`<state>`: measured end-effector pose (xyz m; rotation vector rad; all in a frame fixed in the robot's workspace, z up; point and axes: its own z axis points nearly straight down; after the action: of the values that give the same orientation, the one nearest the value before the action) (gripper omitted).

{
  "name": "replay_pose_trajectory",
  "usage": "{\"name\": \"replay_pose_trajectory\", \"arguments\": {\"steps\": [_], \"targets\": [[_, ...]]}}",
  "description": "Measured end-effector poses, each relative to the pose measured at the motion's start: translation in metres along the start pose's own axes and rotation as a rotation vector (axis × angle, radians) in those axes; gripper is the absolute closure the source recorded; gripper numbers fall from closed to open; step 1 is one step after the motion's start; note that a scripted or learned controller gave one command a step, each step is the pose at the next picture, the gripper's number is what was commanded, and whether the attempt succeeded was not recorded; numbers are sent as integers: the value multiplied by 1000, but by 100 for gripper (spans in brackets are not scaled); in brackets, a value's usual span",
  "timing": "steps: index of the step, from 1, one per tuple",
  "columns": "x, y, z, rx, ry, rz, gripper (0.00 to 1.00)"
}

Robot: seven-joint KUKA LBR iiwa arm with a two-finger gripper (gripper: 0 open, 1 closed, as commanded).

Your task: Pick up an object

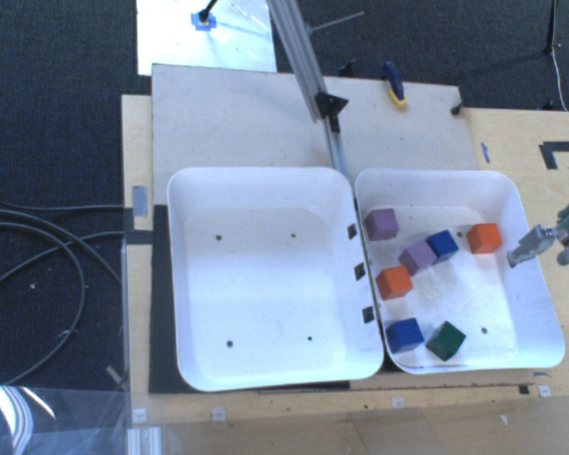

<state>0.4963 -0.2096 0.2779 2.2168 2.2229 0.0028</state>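
Note:
The right bin (427, 186) holds several small cubes. A purple cube (381, 223) lies near its left wall, with a lilac cube (418, 256) touching a blue cube (443, 245) in the middle. An orange cube (484, 238) sits toward the right, and a second orange cube (394, 281) is at the left. Another blue cube (404, 335) and a dark green cube (446, 340) lie near the front. My gripper (548, 245) hovers at the bin's right rim, just right of the first orange cube, partly cut off by the view's edge. Nothing shows in its grasp.
The left bin (266, 282) stands beside the right one, sharing a middle divider. A slanted metal pole (299, 45) crosses the back board, where a blue clamp (394, 83) lies. Black cables (38, 254) run over the floor on the left.

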Motion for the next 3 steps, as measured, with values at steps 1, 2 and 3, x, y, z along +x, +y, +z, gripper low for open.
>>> {"name": "replay_pose_trajectory", "arguments": {"steps": [1,2,3], "targets": [[59,-10,-28,-3,1,-8,0],[82,-10,-33,-2,0,-6,0],[89,-10,-52,-4,0,-4,0]]}}
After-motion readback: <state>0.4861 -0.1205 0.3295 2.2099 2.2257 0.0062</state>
